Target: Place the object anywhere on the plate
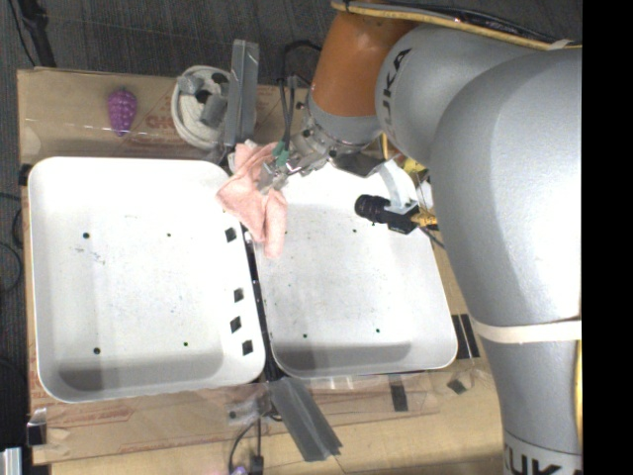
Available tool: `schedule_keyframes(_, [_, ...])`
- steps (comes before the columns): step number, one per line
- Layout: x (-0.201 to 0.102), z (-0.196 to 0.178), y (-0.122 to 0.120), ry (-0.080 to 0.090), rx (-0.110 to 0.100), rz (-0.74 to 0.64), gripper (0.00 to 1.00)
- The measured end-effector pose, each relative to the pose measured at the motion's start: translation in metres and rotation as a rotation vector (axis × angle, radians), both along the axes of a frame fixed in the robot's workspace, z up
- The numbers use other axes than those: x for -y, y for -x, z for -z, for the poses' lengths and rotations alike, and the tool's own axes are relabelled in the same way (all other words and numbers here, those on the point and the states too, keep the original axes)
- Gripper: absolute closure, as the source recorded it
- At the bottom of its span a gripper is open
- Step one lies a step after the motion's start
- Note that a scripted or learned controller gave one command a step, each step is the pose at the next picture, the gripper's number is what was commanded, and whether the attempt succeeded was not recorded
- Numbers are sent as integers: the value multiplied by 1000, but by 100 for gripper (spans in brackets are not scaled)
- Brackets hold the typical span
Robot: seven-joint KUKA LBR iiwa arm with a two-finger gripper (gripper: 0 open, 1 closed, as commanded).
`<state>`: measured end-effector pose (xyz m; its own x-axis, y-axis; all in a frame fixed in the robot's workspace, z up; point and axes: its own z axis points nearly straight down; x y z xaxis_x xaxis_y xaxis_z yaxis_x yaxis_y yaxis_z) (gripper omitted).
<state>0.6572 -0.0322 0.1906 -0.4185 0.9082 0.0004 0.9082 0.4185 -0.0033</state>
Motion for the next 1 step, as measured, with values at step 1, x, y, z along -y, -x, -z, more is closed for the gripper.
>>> schedule_keyframes(1, [-1, -39, -1, -1, -1, -6, 100])
